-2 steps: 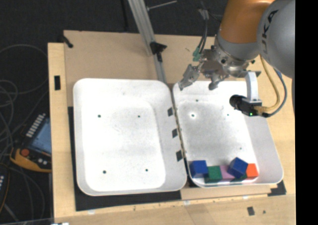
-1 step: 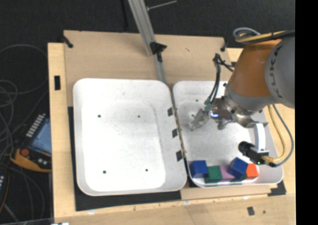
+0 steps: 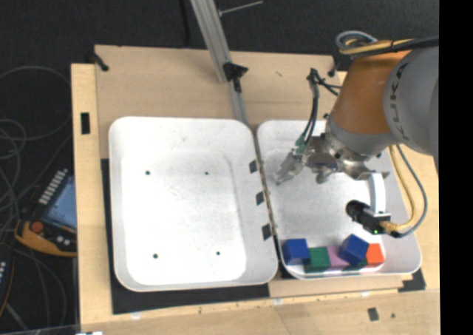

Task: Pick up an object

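— Where are the things to pick up?

— Bunched along the near edge of the right bin (image 3: 292, 141): a blue block (image 3: 295, 249) at the left, a green block (image 3: 318, 258) just beside it, a pink piece (image 3: 337, 258) next, then a second blue block (image 3: 355, 248) touching an orange block (image 3: 375, 254).

— And the gripper?

— The gripper (image 3: 287, 171) hangs over the far left part of that same bin, close to the divide between the two bins and well apart from the blocks. I see nothing between its fingers; whether they are spread or pressed together, I cannot tell.

— Any writing or labels?

— Part of a lettering shows on the grey arm (image 3: 414, 97) above the orange band, too cut off to read.

— What about the other container?

— The left bin (image 3: 181, 200) shows bare white floor with a few small dark dots. Both bins rest on the light wooden worktop (image 3: 162, 75). A metal rail (image 3: 211, 23) slants in from the far side, and a handheld pendant (image 3: 52, 211) with cables lies left of the worktop.
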You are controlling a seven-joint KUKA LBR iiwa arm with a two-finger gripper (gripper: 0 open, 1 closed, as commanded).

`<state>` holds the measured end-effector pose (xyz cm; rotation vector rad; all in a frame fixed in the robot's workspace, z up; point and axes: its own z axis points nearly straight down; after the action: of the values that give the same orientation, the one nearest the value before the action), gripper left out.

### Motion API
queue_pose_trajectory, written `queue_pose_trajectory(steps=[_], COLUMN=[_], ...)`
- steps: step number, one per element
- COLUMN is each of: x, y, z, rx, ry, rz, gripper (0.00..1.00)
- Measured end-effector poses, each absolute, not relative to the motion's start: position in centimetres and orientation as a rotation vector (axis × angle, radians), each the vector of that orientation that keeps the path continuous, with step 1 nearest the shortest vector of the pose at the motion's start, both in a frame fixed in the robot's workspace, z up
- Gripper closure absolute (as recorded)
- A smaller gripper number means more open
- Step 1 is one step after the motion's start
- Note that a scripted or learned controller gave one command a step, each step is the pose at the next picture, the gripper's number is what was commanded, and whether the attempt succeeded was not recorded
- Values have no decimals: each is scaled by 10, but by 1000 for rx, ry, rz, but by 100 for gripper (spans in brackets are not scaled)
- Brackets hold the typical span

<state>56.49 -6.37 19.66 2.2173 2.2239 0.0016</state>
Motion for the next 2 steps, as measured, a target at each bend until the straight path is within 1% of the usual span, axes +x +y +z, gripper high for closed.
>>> queue_pose_trajectory(steps=[1,2], x=[540,558], y=[-45,-101], z=[197,230], rx=[2219,2221], ry=[2225,2213], rz=[-1,1], gripper=[0,0])
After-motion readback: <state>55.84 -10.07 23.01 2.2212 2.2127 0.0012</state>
